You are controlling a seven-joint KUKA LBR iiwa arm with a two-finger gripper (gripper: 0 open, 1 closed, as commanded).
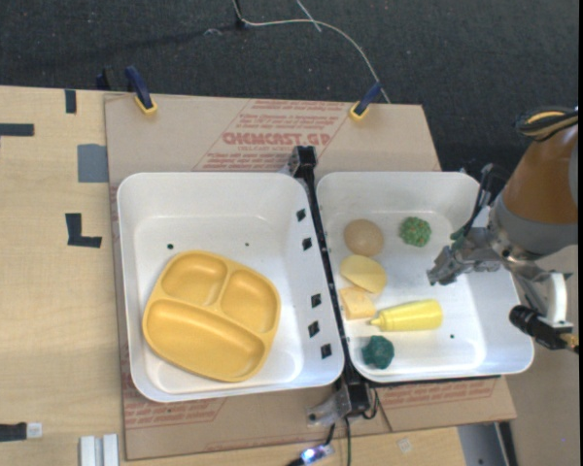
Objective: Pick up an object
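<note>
The robot's claw point(445, 268) hangs low over the right edge of the right-hand bin point(466, 357); whether it is open or closed cannot be told, and nothing shows in its grip. Left of it lie a green broccoli-like piece point(415, 230), a tan egg-shaped object point(363, 237), a pale yellow piece point(364, 273), a yellow bottle point(408, 316) on its side and a dark green piece point(377, 352). A yellow divided tray point(211, 315) rests in the left-hand bin point(136, 212) on the surface point(39, 260).
</note>
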